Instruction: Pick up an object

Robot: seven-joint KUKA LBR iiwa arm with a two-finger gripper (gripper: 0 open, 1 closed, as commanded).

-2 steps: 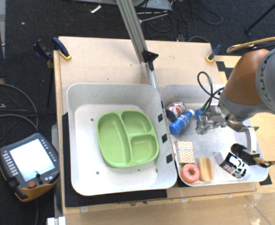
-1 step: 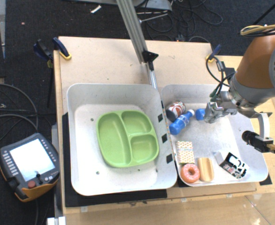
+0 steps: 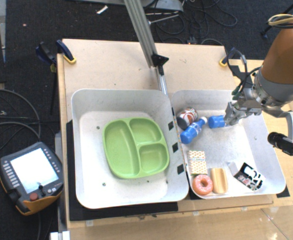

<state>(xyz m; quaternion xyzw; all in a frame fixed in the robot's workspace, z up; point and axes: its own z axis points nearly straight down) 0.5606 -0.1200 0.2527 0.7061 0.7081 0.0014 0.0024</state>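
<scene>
We cannot tell how the gripper (image 3: 232,115) stands; it hangs at the upper right of the frame, right beside a small blue block (image 3: 216,121) in the right bin (image 3: 266,134). We judge that block light, stiff and smooth, likely best taken across its short sides. Just left lie a blue bottle (image 3: 191,130) and a red-and-white can (image 3: 187,116), both rounded and prone to roll. Lower down sit a donut (image 3: 203,184) and a hot dog bun (image 3: 219,180).
</scene>
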